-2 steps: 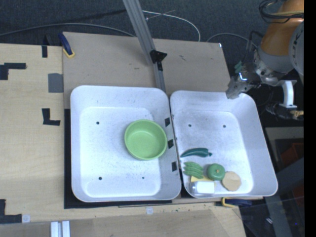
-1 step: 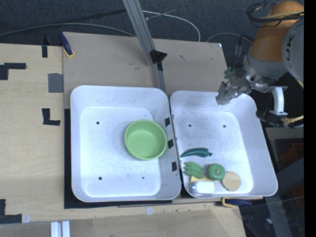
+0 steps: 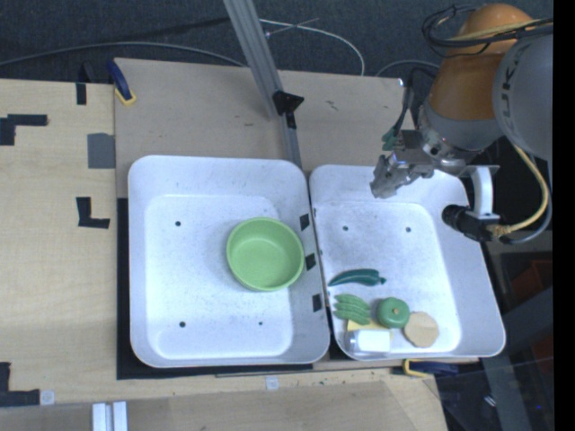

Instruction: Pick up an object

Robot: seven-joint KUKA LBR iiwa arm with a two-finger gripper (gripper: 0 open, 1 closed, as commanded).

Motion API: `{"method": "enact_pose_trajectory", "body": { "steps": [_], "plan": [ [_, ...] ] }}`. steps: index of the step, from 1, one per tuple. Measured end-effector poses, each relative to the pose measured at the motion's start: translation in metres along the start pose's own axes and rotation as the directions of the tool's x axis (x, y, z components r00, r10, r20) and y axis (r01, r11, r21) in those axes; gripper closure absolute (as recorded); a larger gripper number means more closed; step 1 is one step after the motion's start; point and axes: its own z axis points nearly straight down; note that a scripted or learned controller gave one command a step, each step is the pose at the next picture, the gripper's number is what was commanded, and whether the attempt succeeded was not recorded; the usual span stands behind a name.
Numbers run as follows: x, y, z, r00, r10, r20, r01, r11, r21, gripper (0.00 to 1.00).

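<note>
Five small things crowd the near edge of the right bin (image 3: 467, 268): a dark green pepper (image 3: 358, 278), a lighter green ridged piece (image 3: 353, 309), a round green item (image 3: 392, 312), a tan disc (image 3: 420, 330) and a pale block (image 3: 370, 339). They look like toy food — light, stiff and smooth, so likely to slip or skid if pinched off-centre. The pepper lies a little apart from the rest and is slim; gripping across its narrow middle seems the surest hold. The others touch or nearly touch, leaving little room for fingers between them, and the bin's near wall hems them in.

The hand (image 3: 392, 180) hangs over the far edge of the same bin, well apart from the cluster; whether it is open or closed I cannot tell. Bare floor lies between — room to descend. A green bowl (image 3: 264, 254) sits alone mid-left bin (image 3: 153, 241).
</note>
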Motion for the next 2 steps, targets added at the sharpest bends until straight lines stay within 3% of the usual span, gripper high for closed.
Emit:
{"method": "enact_pose_trajectory", "body": {
  "steps": [2],
  "plan": [
    [0.108, -0.041, -0.001, 1.0, -0.001, 0.0, 0.001, 1.0, 0.001, 1.0]
  ]
}}
